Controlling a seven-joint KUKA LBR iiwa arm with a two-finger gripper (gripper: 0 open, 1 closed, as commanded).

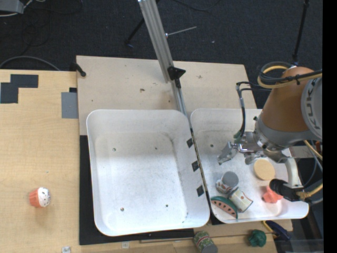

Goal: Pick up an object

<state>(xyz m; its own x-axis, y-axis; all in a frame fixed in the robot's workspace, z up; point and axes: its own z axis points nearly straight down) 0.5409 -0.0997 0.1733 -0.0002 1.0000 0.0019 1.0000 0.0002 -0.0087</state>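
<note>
A dark carpeted floor [79,25] is seen beyond a pale plywood tabletop [126,80], on which two shallow white bins are set side by side. To the left, a lighter wooden surface [31,141] is marked with black and grey patches, and a small red-and-white toy [39,197] is found on it. A ribbed aluminium beam [158,36] is seen running at a slant toward the seam between the bins, where small black clips [195,166] are fixed. The left bin [105,120] is moulded of smooth plastic with rounded corners, and its floor is finely speckled. The right bin [210,123] is of the same make, and the things to be picked are gathered in its near half: a round grey cup-like piece [229,181], a watermelon-slice toy [224,204] with a green rind, a small white canister [241,199] lying tilted just beside the slice, a flat tan disc [264,169] and a salmon-pink lump [270,196]. The arm [287,104] is reached in from the right, and its metal pincer [227,153] is held over the right bin, near the grey piece; whether it is released or clenched cannot be told. In front of the bins, a green lump [257,238] and a dark round thing [202,241] are seen.
</note>
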